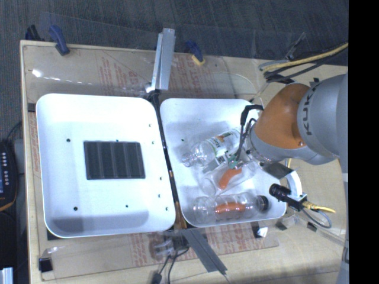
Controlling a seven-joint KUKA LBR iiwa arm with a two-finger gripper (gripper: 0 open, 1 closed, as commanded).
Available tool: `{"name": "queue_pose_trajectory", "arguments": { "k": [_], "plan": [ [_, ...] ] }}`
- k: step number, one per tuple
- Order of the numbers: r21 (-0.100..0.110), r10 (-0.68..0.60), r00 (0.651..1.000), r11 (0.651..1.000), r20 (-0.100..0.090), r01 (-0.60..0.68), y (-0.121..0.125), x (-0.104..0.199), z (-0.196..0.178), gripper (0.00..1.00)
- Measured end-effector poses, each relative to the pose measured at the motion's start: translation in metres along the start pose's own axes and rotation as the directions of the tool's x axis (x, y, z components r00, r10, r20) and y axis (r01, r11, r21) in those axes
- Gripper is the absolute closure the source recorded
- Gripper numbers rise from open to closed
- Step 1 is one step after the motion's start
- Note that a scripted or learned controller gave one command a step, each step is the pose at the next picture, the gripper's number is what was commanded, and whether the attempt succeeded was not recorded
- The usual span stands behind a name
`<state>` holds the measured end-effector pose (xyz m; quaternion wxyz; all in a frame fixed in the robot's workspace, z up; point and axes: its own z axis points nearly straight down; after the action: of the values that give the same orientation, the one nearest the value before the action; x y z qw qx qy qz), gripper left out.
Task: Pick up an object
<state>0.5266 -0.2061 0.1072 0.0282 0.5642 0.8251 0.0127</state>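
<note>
step in hand: the approach to a grasp, by my judgement. the arm [296, 126] reaches in from the right and is lowered over the right bin [177, 114], with the gripper [237, 158] down among the clutter at the bin's middle. its state cannot be told; the wrist covers it, and nothing is seen held.

contents of the right bin: a clear bottle with a green-and-white label [210, 149] lies near the bin's centre, just beside the gripper. its long axis runs on a slant from lower left to upper right; which end is the neck cannot be told. an orange object [228, 176] lies just below the gripper, long axis tilted the same way, wrapped or overlain by clear plastic. a second clear bottle [228, 206], with orange inside and a dark cap at its right end, lies along the bin's near wall, long axis left to right, cap pointing right.

the left bin [53, 108] holds a dark ribbed panel [114, 160].

next move, as judged: settle on the nearest item, close across its short axis, then lift clear. the clear, rounded items are likely to slip or roll.
</note>
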Motion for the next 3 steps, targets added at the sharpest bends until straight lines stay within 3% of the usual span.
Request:
{"name": "queue_pose_trajectory", "arguments": {
  "k": [2, 3],
  "plan": [
    [-0.003, -0.010, 1.000, 1.000, 0.003, 0.010, -0.0014, 0.0004, -0.0008, 0.00],
    [0.014, -0.010, 1.000, 1.000, -0.009, 0.010, 0.0034, -0.0024, 0.0038, 0.00]
  ]
}}
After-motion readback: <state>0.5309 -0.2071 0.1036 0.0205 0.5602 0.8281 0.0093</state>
